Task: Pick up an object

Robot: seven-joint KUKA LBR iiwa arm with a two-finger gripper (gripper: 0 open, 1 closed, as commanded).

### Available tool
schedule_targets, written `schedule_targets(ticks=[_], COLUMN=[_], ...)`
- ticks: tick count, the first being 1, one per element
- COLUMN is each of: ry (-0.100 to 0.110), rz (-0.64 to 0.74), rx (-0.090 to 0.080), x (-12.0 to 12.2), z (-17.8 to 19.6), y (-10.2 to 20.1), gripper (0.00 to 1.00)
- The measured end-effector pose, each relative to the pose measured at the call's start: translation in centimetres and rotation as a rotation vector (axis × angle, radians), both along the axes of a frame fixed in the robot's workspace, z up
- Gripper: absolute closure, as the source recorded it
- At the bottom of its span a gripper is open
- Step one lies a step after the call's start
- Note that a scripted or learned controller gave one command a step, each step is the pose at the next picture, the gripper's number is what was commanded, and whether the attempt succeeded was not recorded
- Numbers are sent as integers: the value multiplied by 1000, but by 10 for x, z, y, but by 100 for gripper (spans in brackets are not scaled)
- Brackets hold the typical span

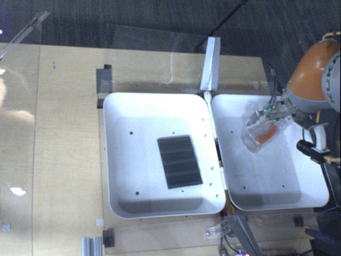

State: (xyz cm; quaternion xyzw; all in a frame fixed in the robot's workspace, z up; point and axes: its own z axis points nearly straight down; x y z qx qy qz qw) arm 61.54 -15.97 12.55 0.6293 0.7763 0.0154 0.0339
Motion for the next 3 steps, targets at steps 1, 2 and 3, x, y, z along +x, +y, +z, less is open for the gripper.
schedule_targets(ticks=[1, 2, 3], ry=[-6, -5, -7], rz=[-65, -33, -94], rx=[4, 1, 5], x=[-2, -3, 6], z=[0, -1, -1], y=[-2, -4, 0], gripper=[0, 0, 0])
